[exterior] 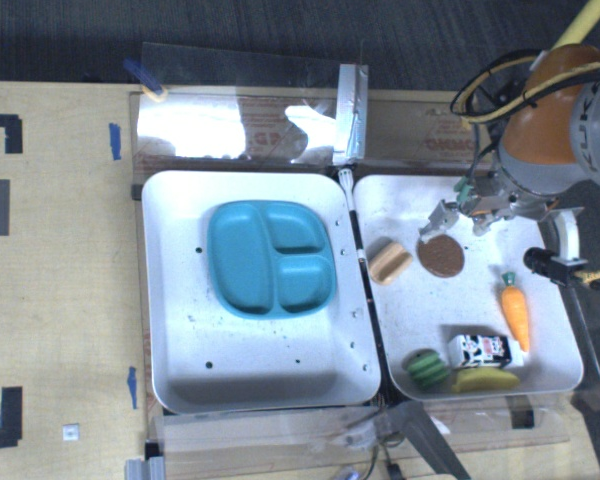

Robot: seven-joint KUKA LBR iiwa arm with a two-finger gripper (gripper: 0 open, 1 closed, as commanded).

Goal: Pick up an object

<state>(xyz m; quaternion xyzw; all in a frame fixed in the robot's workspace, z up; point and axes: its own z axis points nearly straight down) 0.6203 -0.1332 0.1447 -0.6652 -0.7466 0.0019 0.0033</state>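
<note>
We see our gripper (462, 218) with fingers spread wide, holding nothing, just above the brown cookie (442, 256) in the right bin (555, 368).

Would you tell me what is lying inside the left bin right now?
The left bin holds a blue divided tray, lying flat near its middle. A few dark specks dot the white floor around it. Whatever sits under the tray is covered.
</note>
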